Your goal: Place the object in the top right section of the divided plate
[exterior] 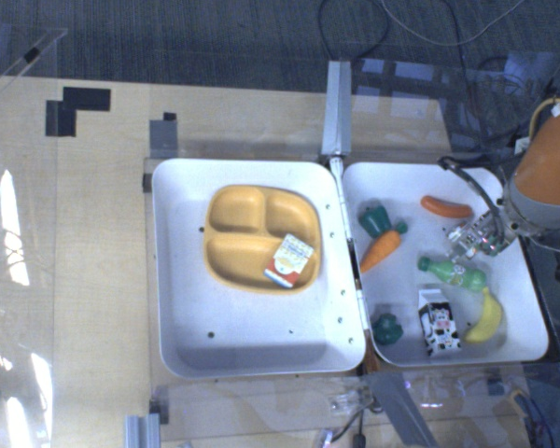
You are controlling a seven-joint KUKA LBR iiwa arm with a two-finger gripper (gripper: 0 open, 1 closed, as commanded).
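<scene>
Claw (473, 241) hovers in the right white bin (532, 343), just above the green plastic bottle (454, 272); can't tell its state. Yellow divided plate (226, 250) already has a small printed packet (290, 259) bottom right; top right section unfilled.

The gripper (474, 241) hangs over the right bin (532, 339), just above a green bottle (454, 272). A sausage (446, 207) lies up-left of it, a banana (485, 317) below, and the yellow divided plate (261, 236) sits far left, a small packet (291, 259) on it.
</scene>
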